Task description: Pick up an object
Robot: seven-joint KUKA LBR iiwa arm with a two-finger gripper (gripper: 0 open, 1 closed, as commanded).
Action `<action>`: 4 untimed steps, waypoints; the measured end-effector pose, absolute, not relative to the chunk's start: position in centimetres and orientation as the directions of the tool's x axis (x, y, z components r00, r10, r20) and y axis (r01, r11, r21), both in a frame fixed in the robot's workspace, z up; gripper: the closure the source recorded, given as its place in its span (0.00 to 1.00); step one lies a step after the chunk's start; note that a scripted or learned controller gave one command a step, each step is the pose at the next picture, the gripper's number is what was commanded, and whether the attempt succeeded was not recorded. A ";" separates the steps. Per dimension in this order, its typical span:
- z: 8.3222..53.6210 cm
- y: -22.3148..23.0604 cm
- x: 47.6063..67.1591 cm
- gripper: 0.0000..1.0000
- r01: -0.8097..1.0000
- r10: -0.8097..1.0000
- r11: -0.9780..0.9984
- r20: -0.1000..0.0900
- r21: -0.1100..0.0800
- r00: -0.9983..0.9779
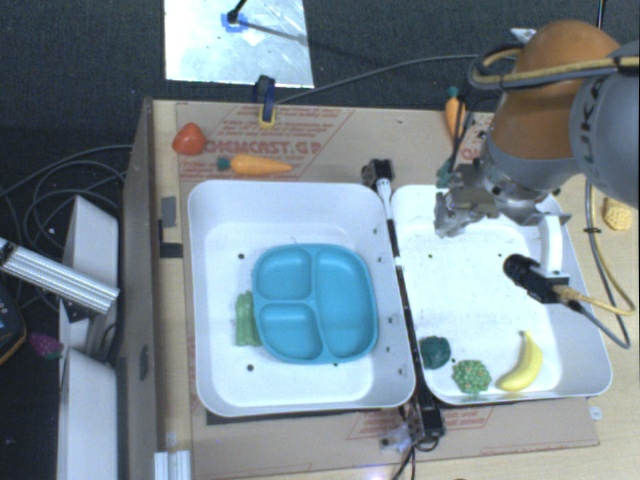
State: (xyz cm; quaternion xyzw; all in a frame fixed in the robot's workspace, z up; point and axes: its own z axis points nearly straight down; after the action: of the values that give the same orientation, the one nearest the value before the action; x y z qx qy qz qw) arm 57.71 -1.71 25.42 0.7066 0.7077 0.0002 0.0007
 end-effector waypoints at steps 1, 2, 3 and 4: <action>23.6 3.1 57.8 1.00 1.000 1.000 0.004 0.001 0.000 -0.004; 25.6 -1.2 56.1 1.00 1.000 1.000 0.001 -0.001 0.001 -0.001; 23.7 2.9 55.7 1.00 1.000 1.000 0.004 0.001 0.001 -0.004; 23.8 2.8 55.7 0.00 1.000 1.000 0.003 0.000 0.001 -0.003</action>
State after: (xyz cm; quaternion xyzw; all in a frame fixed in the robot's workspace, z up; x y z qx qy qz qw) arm 55.68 2.84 23.75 0.7060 0.7082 0.0005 0.0002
